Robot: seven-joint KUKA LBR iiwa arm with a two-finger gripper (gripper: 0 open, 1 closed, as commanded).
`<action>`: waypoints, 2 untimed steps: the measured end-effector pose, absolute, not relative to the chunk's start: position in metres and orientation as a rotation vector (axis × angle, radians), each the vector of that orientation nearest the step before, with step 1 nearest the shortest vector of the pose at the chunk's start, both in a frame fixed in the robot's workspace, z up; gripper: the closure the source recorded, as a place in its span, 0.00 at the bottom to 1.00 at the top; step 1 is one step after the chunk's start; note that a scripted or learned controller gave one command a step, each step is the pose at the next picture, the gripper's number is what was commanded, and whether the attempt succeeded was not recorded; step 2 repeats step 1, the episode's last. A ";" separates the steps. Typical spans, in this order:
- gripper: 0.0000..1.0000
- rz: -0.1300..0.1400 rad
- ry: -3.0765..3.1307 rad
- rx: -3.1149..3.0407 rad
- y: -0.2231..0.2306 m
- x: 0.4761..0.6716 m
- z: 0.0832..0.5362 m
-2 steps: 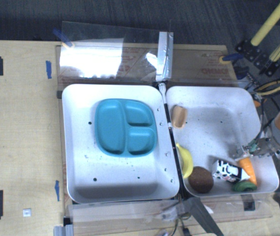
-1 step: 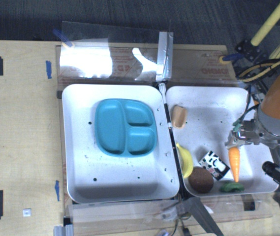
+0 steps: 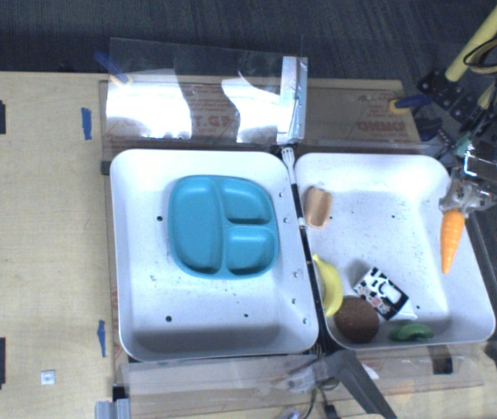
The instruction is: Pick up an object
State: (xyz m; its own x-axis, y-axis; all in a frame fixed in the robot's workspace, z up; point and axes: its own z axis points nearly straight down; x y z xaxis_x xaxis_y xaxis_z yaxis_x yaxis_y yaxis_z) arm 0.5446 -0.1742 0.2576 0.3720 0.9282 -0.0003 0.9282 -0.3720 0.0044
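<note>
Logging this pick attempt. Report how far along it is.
Done: the gripper is at the right bin's far right edge, with the carrot hanging just below it. In hand: possibly the carrot; the grip itself is unclear. Left: confirming the lift.

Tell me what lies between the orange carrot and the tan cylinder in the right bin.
In the camera view, only bare speckled floor of the right bin lies between the carrot and the tan cylinder. The other items sit nearer the front edge.
</note>
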 end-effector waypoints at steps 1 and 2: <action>1.00 0.000 1.839 2.549 -0.108 0.612 0.255; 1.00 0.000 1.839 2.549 -0.108 0.612 0.255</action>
